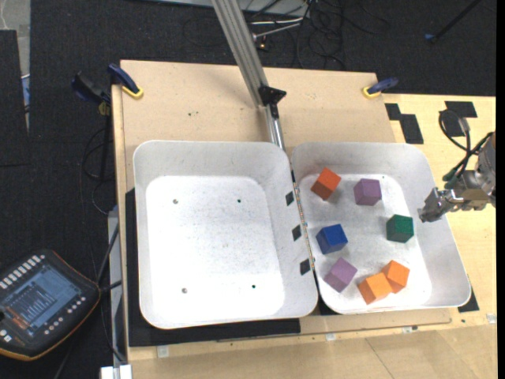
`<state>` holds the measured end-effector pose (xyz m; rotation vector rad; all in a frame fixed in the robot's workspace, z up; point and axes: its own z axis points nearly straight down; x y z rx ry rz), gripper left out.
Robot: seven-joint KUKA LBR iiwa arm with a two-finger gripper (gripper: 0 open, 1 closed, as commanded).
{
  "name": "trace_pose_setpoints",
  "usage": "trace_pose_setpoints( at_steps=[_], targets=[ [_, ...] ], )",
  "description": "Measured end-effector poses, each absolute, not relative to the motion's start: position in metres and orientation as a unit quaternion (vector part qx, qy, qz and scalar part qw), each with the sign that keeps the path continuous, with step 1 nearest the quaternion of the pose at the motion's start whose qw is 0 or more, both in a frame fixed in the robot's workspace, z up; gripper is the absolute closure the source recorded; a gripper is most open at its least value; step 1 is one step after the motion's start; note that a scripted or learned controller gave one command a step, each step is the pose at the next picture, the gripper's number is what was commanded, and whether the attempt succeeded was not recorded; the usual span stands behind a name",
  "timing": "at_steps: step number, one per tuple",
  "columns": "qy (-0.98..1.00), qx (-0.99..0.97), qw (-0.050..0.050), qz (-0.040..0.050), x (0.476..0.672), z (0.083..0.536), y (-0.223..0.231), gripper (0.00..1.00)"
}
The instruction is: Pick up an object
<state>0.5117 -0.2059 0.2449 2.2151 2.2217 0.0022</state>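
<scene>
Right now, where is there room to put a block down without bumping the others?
The left bin has its whole floor bare. The right bin is crowded: the orange, purple, green and blue blocks leave a small gap in the middle.

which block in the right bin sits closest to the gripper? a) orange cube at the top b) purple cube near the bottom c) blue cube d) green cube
d, the green cube lies by the right bin's right wall, just left of the gripper, while the blue cube, the top orange cube and the lower purple cube all sit farther left.
</scene>
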Motion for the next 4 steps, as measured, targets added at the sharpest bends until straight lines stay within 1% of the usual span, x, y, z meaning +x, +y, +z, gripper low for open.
trace_pose_setpoints(
  at_steps=[1, 2, 4],
  targets=[
    [0.71, 0.704, 0.001, 0.0012, 0.523, 0.25, -0.161, 1.0],
    [0.71, 0.704, -0.001, 0.0002, 0.535, 0.238, -0.114, 1.0],
    [0.71, 0.705, 0.001, 0.0014, 0.569, 0.25, -0.018, 1.0]
  ],
)
